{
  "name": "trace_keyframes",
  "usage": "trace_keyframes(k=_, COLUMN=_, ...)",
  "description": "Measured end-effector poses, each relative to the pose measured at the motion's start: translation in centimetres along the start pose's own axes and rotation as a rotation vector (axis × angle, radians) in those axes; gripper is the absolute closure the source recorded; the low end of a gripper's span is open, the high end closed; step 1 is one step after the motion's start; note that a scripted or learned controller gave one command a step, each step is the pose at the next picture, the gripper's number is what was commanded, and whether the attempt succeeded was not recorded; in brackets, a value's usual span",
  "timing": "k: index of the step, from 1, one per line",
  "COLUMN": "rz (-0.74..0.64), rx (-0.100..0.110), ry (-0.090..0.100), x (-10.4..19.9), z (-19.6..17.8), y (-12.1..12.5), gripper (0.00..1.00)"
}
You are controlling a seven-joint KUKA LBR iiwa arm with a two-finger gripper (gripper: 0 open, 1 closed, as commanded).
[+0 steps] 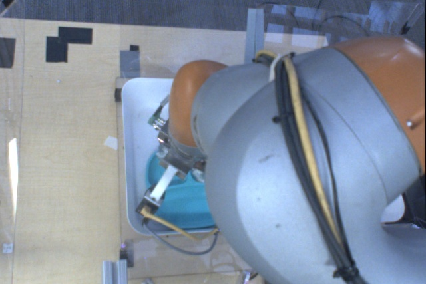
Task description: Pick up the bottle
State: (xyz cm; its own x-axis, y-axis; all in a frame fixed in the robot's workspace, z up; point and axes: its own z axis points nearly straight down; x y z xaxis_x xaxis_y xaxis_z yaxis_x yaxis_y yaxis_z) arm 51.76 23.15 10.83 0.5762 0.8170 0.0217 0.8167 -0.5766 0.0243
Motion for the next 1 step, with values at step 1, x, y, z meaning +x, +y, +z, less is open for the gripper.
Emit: trace_keyframes(k=1, rz=-0.004, rx=0.011, ry=-0.013, x=-0.34, z=-0.47, y=-0.18, gripper=1.00)
